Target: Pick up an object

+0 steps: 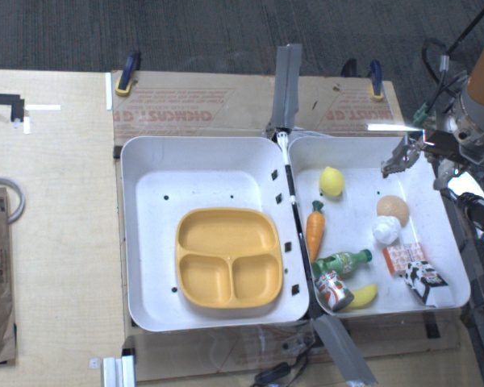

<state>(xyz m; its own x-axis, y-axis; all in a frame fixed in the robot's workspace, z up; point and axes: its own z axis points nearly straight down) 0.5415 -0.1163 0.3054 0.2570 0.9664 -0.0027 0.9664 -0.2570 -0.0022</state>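
Your yellow three-compartment plastic tray (227, 258) sits in the left white bin (145, 216); right bin (448, 240) holds round yellow lemon (331, 181), orange carrot (315, 230), green bottle (342, 261). Your claw (402, 158) hovers over its far edge, grip unreadable.

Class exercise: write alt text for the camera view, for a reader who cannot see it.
A robot arm's gripper hovers over the upper right of the right bin, which holds a lemon, carrot, green bottle, banana and other small items. The left bin holds a yellow divided plate.
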